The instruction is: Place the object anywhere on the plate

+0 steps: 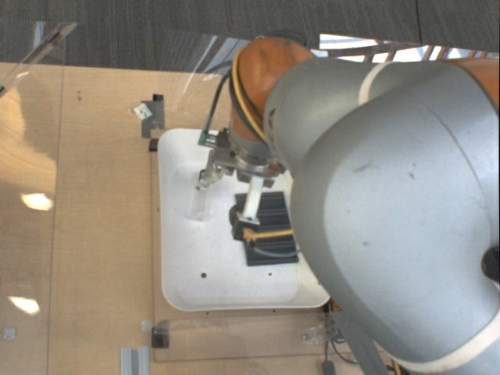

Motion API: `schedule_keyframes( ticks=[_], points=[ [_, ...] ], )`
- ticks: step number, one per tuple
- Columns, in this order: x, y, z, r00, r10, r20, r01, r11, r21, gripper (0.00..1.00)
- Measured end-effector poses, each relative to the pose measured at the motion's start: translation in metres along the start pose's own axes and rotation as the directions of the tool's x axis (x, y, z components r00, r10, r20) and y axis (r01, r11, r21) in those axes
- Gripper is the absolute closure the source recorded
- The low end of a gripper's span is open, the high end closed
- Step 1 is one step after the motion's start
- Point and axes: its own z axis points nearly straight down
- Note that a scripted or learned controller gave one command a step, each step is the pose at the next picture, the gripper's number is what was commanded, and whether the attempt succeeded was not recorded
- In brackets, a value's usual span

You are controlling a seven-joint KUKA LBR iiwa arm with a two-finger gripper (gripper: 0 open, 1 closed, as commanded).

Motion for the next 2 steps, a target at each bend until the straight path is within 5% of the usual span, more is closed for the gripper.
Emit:
schedule_keyframes(
  ticks=[1, 2],
  points=[
    [0.002, 0.000, -0.010, 1.000, -0.009, 0.000, 0.009, 1.000, -0.002, 1.00],
    [0.047, 0.058, -0.065, 0.880, 0.475, 0.001, -0.475, 0.880, 0.000, 1.00]
  ],
)
